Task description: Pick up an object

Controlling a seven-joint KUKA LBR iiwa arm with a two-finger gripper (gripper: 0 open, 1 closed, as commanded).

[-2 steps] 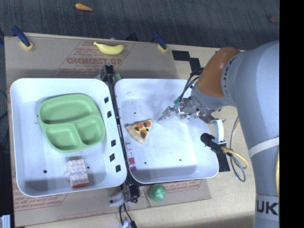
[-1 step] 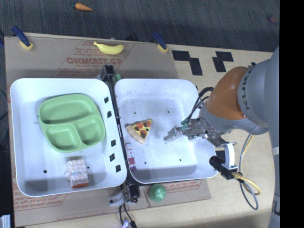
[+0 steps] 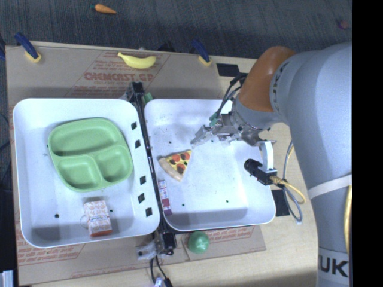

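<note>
A toy pizza slice (image 3: 175, 163) lies on the floor of the right bin (image 3: 222, 187), close to its left wall. My gripper (image 3: 202, 136) hangs over the same bin, up and to the right of the slice, its tip slanting down-left toward it. A short stretch of bare bin floor separates the two. Nothing can be seen held by the gripper. The arm's orange band (image 3: 263, 82) and grey body reach in from the right.
In the left bin (image 3: 24, 178) sit a green divided plate (image 3: 90, 154) and a small carton (image 3: 97, 217). A banana (image 3: 137, 59) lies on the cardboard behind the bins. A green ball (image 3: 198, 241) rests in front of the right bin.
</note>
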